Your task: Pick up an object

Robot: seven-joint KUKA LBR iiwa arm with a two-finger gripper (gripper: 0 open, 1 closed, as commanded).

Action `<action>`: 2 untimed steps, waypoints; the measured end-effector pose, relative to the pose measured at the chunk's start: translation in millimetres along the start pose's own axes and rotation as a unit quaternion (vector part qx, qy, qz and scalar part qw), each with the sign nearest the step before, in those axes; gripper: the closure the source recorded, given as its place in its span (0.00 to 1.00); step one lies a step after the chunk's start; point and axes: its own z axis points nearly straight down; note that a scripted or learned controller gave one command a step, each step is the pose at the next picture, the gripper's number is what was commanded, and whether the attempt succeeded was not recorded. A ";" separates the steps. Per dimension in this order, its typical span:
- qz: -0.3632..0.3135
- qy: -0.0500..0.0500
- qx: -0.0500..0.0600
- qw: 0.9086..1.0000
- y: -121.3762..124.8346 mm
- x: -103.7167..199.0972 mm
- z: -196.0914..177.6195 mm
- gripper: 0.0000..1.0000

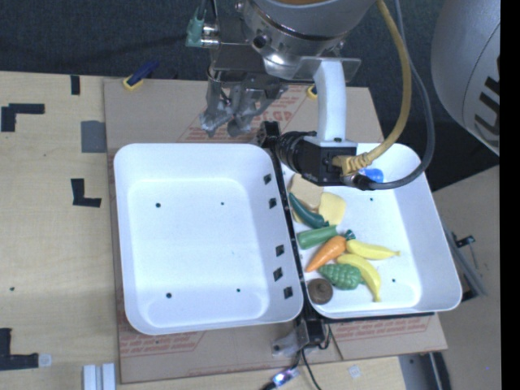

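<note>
Right bin: you have every loose thing here, bunched along its left wall.
Near corner: a flat brown round piece, touching a knobbly green plastic fruit and a curved yellow plastic banana.
Middle: an orange plastic carrot lies slanted against a green plastic cucumber.
Farther back: a pale yellow wedge.
Left bin: your view shows bare white floor.
Gripper: above the bench's far edge, just beyond the left bin's far rim.
Fingers: slightly apart, clamping nothing.
</note>
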 end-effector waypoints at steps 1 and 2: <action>0.000 0.000 0.001 1.000 0.0 0.0 0.5 0.00; -0.001 0.000 0.001 1.000 0.1 0.6 -9.5 1.00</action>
